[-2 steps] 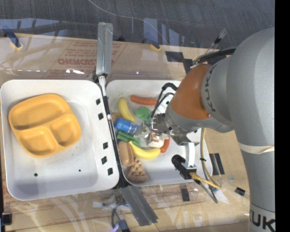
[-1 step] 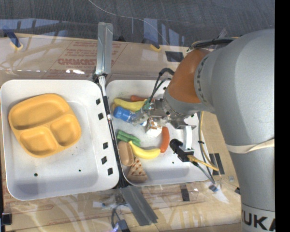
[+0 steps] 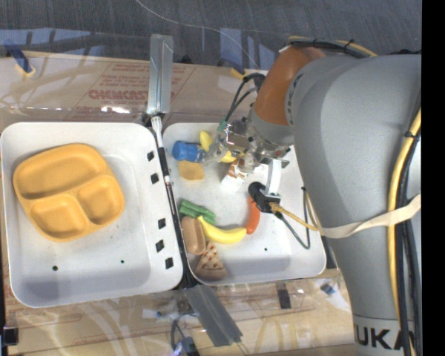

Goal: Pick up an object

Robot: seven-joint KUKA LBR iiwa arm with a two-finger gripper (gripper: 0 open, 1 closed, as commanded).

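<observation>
Dark grey carpet (image 3: 74, 2) behind — brown cardboard bench top (image 3: 96, 87) under 2 bins.

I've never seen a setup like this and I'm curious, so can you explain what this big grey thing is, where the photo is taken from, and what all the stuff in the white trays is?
The big grey thing is a robot arm with an orange band, reaching in from the right. The single camera looks down on the bench at a slant.

Two shallow white bins sit side by side. The left bin holds a yellow divided tray. The right bin holds toy food: a banana, a green piece, a hot dog, a carrot, a blue item and a yellow block.

The gripper is low over the right bin's far end. Whether it holds anything can't be told.
</observation>
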